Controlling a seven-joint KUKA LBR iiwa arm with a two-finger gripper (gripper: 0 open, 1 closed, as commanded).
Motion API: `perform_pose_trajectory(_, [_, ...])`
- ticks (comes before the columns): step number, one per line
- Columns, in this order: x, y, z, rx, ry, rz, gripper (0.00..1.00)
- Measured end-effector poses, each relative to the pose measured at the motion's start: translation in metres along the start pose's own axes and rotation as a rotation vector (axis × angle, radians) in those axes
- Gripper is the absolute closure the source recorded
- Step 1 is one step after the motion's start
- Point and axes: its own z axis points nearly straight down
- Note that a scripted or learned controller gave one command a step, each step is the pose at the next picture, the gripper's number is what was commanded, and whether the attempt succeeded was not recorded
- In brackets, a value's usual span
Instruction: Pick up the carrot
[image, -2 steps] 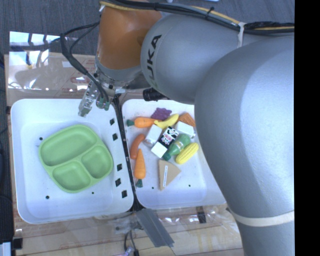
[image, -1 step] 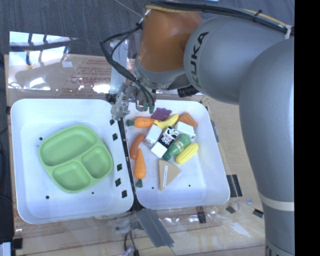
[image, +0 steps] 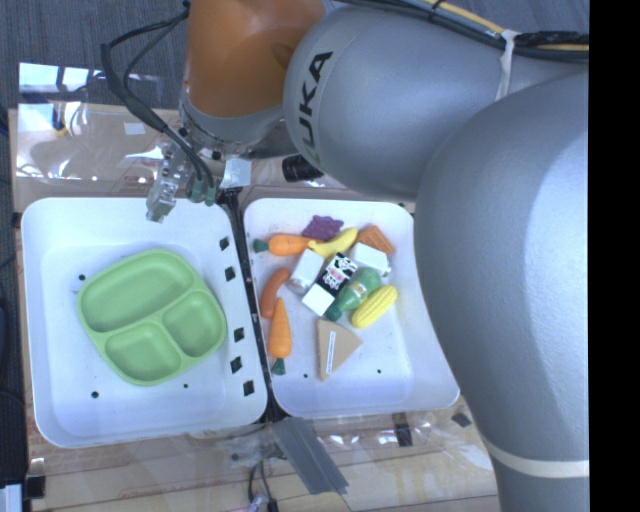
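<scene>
The two-finger grey metal gripper (image: 165, 200) hangs over the top edge of the left shallow white bin (image: 50, 400), near the divide between the bins, and nothing sits between its fingers; how wide they stand I cannot tell, since they read as one small grey cluster at this angle. The task's thing, the orange toy carrot with a green stub (image: 280, 332), lies in the right shallow white bin (image: 420, 375) close to its left wall, lengthwise up and down the view with the stub toward the near edge, well apart from the gripper. To do the step well, my judgement is that the arm should cross the divide, line the fingers across the carrot's narrow width, and come down on its thicker middle, keeping clear of the bin wall just beside it. Two more orange carrot-like pieces lie near, one (image: 272, 290) just above it and one (image: 288, 244) farther up, so there appear to be three in all and the aim must be plain. Counted otherwise: two bins; one light green three-compartment plastic plate (image: 150, 315) in the left bin; one yellow corn cob (image: 374, 306); one tan wedge (image: 338, 350); one purple piece (image: 322, 227); one black-and-white carton (image: 338, 272); the rest of the pile is too jumbled to count.
</scene>
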Motion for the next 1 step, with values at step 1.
perform_pose_trajectory(1, [0.0001,0.0353,0.0603,0.004,0.005,-0.175,1.0])
